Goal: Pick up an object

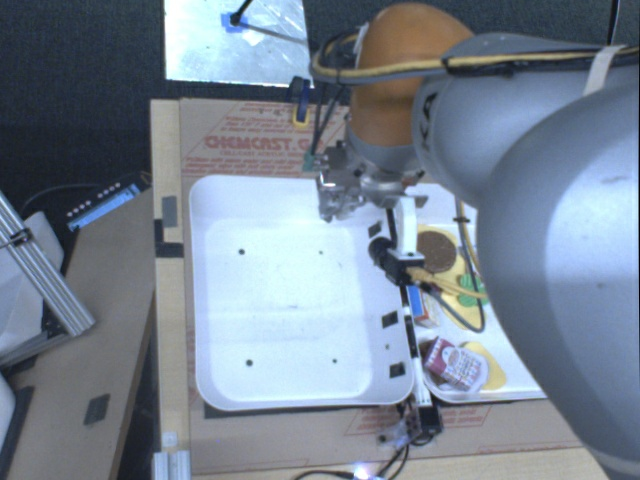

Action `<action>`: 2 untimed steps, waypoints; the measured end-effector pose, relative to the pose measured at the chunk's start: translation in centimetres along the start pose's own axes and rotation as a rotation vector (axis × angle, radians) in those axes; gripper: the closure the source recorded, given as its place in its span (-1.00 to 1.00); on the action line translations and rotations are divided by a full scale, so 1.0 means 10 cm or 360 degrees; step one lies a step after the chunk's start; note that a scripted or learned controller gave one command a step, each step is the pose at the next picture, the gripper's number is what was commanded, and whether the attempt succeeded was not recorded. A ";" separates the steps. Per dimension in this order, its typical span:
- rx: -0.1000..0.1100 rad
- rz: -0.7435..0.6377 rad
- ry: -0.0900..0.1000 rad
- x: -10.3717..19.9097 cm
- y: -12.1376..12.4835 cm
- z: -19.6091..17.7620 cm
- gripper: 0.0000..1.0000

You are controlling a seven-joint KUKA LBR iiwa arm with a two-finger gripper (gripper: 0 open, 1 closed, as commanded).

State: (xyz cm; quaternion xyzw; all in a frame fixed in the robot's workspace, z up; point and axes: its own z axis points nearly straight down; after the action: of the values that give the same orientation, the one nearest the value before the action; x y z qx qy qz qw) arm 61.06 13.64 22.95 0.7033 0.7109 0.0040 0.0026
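Task looks barely started from what you can see; nothing is visibly lifted, so the pick is all still to do. The gripper (340, 200) hangs near the back edge of the left bin (215, 268), close to the wall shared with the right bin (515, 392); its tip is a blurry metal cluster, so I cannot tell its state or whether it has hold of anything; don't log a grasp here.

Containers: left bin shows bare white floor with a few dark dots, no object that I can make out; right bin is mostly hidden under the arm (530, 168), but along its left side you get a brown disc (436, 250), a green-and-yellow piece (468, 286) just beside it, and a red-and-white packet (456, 364) near the front, lying on a yellow piece (490, 366); so the pickable stuff is all in the right bin.

What's left, as a judgement: the gripper would need to cross the shared wall to the right bin, come down on one of those items, close and lift. The packet looks crinkly, may slip.
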 end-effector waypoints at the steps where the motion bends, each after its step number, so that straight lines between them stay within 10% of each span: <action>1: 0.0000 -0.0002 0.0005 0.88 0.27 -0.48 1.00; 2: 0.0011 0.0009 -0.0002 0.98 0.17 -0.65 1.00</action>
State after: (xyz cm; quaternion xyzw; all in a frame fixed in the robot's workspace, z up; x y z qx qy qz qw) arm 62.56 23.46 29.50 0.7052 0.7090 0.0012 0.0006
